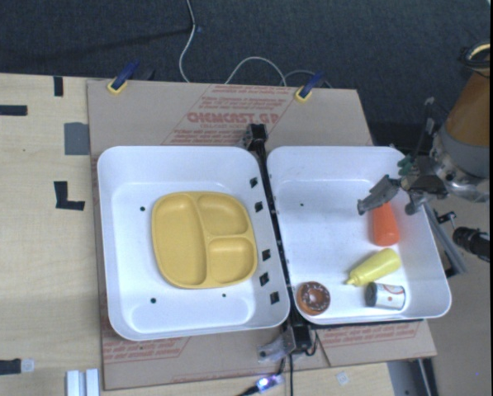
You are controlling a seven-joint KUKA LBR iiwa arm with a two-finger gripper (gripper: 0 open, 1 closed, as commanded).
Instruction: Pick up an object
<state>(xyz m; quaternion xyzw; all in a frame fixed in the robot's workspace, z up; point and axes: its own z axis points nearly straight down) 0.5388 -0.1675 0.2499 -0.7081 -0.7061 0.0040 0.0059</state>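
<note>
The right bin (329, 180) holds several objects. An orange cylinder-shaped item (385, 225) lies near its right wall. Below it a yellow squeeze bottle (374, 266) lies on its side, with a small white and dark can (386, 296) just in front of it. A brown chocolate doughnut (313, 298) sits at the bin's front left corner. My gripper (392, 200) hangs over the right bin just behind the orange item, open, its two dark fingers spread to either side. Nothing is held between them.
The left bin (122, 188) holds a yellow divided plate (203, 239) in its middle. A black clip strip (267, 221) runs along the seam between the bins. The arm's grey and orange wrist (469, 130) stands over the right bin's right wall.
</note>
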